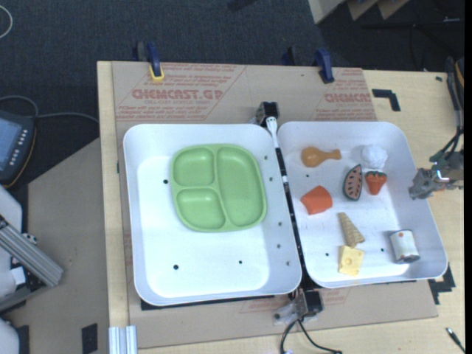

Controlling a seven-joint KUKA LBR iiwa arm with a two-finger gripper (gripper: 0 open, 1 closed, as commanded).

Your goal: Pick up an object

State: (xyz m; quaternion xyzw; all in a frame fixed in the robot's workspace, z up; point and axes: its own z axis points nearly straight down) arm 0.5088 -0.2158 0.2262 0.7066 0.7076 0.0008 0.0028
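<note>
Two shallow white bins sit side by side on a brown board marked with red lettering.

Left bin (147,264), centre-left of frame: holds a light green divided plate (219,187) with three compartments, lying flat in the bin's upper middle. Nothing rests in the compartments.

Right bin (417,231), centre-right of frame, carries the small items:
- orange toy chicken drumstick (319,155), upper left of this bin
- white crumpled lump (374,155), upper right
- watermelon slice (353,182), mid bin, just beside a red strawberry (376,181) on its right
- orange-red block-like piece (317,200), left of centre
- tan ice-cream cone (352,229), below centre, lying on its side
- yellow cheese wedge (350,260), lower part of the bin, near the cone's wide end
- small silver can (403,245) with a red end, lower right, on its side

Gripper (426,183): at the far right of frame, just outside the right bin's right rim, level with the strawberry. Seen as a grey blurred mass with cabling above it. Cannot tell its state at this size. Nothing visible in its grasp; it stands apart from every item, all of which lie in the bin.

Two blue clamps (322,65) grip the board's top edge.
</note>
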